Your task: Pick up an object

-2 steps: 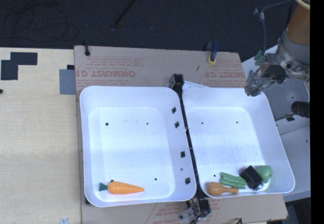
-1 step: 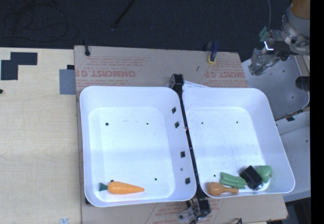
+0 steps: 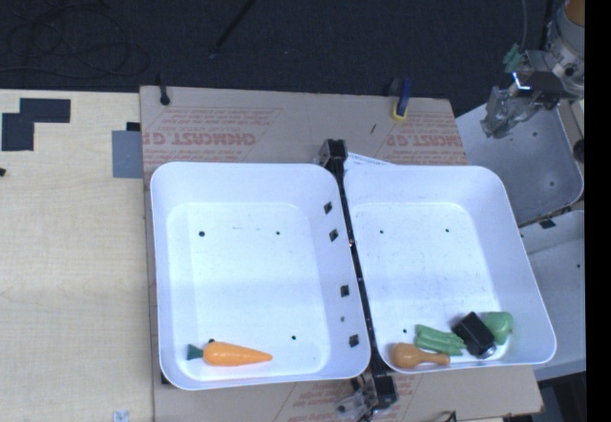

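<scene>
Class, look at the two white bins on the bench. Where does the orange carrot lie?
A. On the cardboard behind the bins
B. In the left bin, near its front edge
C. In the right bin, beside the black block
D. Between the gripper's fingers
B. The carrot lies alone near the front edge of the left bin, while the black block sits in the right bin and the gripper hangs off to the upper right.

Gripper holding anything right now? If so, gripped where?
Nothing is held. The gripper is up at the far right, outside both bins. The carrot lies in the left bin, untouched.
</scene>
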You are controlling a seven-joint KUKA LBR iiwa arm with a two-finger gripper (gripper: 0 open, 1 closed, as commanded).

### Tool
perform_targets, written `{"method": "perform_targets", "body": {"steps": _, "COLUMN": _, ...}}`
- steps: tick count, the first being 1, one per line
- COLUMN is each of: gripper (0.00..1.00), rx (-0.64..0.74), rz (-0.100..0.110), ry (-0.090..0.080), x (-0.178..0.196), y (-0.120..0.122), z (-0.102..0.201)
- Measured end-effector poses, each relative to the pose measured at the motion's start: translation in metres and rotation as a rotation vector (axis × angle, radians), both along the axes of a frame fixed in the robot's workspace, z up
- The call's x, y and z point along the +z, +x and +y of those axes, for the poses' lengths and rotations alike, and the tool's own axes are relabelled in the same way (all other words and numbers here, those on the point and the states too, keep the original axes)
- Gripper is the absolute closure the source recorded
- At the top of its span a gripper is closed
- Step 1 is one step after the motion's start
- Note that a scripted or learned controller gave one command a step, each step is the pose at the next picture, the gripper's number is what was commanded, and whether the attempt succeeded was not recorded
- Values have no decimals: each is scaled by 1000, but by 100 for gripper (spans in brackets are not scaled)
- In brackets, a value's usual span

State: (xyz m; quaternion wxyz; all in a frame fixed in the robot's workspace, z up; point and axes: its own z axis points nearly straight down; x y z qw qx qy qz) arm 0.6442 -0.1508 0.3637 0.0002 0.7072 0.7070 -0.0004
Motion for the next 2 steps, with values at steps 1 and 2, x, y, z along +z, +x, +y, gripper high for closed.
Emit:
{"method": "perform_targets", "body": {"steps": 1, "gripper": 100, "rx": 1, "rz": -1, "ry": 0, "x": 26, "y": -4, "z": 9}}
{"method": "perform_targets", "body": {"steps": 2, "gripper": 100, "rx": 12, "rz": 5, "ry": 5, "x": 18, "y": -64, "z": 129}}
